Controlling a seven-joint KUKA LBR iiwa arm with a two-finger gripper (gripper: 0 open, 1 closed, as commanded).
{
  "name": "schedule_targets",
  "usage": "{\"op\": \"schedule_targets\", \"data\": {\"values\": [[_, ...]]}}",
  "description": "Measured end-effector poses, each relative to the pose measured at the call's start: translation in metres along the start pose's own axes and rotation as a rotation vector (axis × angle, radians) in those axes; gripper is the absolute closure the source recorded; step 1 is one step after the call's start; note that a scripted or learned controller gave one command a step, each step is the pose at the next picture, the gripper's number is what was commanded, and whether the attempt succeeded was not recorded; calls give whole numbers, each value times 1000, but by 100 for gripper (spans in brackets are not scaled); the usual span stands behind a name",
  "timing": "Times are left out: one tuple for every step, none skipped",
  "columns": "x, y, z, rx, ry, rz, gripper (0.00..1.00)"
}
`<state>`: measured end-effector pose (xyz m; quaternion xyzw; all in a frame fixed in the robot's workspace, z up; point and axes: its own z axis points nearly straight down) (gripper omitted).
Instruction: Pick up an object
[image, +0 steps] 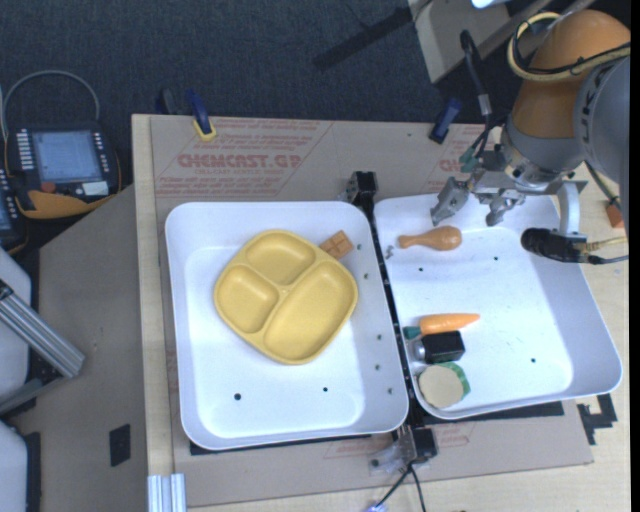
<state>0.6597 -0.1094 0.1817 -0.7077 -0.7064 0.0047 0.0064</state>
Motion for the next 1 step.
{"op": "schedule_targets", "data": {"values": [[0, 3, -8, -14, -2, -2, 0]]}}
